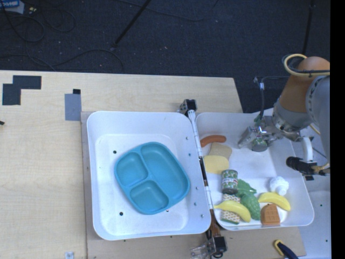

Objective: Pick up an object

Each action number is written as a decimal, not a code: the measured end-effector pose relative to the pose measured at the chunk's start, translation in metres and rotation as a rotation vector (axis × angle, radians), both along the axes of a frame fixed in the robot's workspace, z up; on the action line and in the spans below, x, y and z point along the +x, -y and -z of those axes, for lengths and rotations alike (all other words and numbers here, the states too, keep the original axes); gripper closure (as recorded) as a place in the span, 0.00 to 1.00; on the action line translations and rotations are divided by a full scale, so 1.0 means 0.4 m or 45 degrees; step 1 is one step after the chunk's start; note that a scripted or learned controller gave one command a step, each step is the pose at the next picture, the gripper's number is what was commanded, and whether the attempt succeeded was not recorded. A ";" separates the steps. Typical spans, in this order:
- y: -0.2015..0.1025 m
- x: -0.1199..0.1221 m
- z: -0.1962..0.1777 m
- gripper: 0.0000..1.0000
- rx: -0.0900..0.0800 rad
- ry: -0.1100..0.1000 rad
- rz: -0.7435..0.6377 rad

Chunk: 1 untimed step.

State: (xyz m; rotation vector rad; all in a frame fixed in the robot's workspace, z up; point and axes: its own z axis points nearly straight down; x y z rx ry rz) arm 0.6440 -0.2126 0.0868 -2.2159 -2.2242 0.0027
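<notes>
My gripper (257,139) hangs low over the back of the right bin (302,209), to the right of a brown sausage (213,140). Nothing shows in its grasp. Toys lie in the front half of that bin: a pale yellow slice (216,164), a small patterned can (229,181), a green leafy piece (248,197), two bananas (234,209) (275,199), a white lump (279,185) and an orange-brown bread piece (269,215).
The left bin (97,144) holds a blue divided plate (151,177). A ridge (197,161) separates the two bins. The arm's grey body and orange band (302,85) stand over the right bin's back right corner. Dark floor lies behind the wooden bench (38,171).
</notes>
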 end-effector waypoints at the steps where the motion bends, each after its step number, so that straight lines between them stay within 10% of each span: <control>1: 0.003 -0.062 -0.204 0.00 0.000 0.000 0.005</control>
